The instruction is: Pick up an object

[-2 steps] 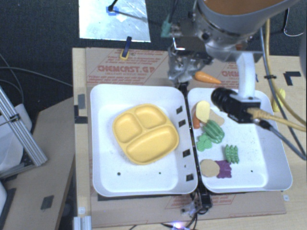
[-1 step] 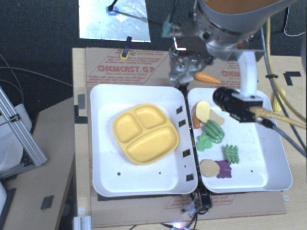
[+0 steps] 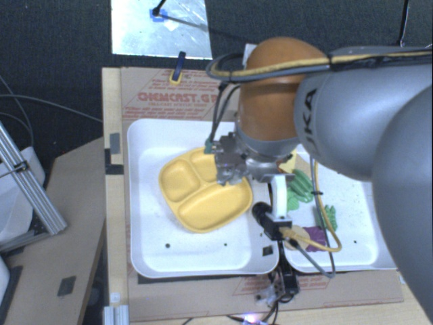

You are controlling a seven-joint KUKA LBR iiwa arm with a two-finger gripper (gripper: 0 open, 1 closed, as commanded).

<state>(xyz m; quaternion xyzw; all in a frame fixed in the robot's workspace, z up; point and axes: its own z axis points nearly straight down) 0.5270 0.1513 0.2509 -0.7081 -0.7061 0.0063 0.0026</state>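
Note:
A yellow divided plate lies in the left white bin, tilted toward the bin's right side. My gripper hangs over the plate's upper right rim, beneath the orange wrist band. Its fingers are hidden under the wrist housing. In the right bin lie green toys, a purple item and a yellowish piece, partly covered by the arm.
The big grey arm covers most of the right bin. Cables and a small black clamp hang over the wall between the bins. Brown cardboard lies under the bins, and a shiny sheet lies behind.

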